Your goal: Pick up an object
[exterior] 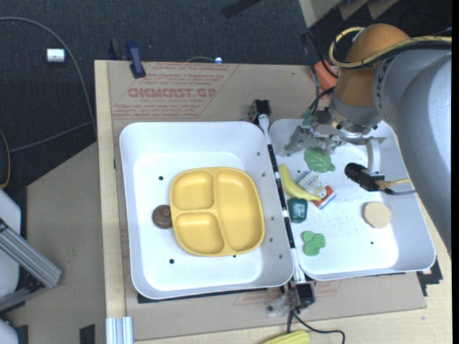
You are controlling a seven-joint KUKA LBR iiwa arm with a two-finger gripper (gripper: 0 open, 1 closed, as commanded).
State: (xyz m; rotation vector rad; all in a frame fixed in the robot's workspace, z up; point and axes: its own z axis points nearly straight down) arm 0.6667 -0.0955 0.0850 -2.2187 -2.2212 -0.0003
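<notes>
We see the end effector [320, 140] low in the right bin [401, 253], just above a green leaf [319, 159]; whether it grips we cannot tell. We judge this the reaching step; next it must close, then lift.

Brown disc [162, 216]: part hidden under yellow tray [216, 211], at its 9 o'clock. Gripper [319, 136]: finger state unclear, blurred. Yellow object [287, 337]: cut by bottom edge, 6 o'clock. Arm [423, 99]: cropped right.
</notes>
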